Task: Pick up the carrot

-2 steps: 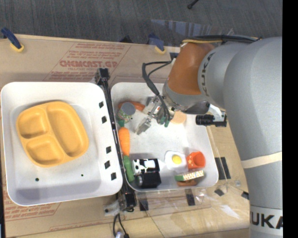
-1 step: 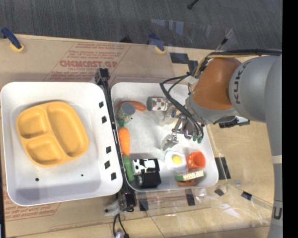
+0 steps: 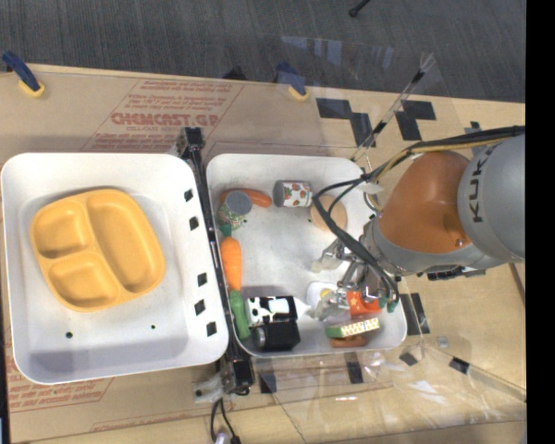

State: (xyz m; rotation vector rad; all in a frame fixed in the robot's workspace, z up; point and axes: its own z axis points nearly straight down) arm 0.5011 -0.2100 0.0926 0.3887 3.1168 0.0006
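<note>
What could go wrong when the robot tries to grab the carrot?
1. The carrot lies tight along the right bin's left wall, so a finger may hit the wall.
2. The gripper sits across the bin near a small orange item, so it might grab that instead.
3. A black-and-white box crowds the carrot's green end.
</note>
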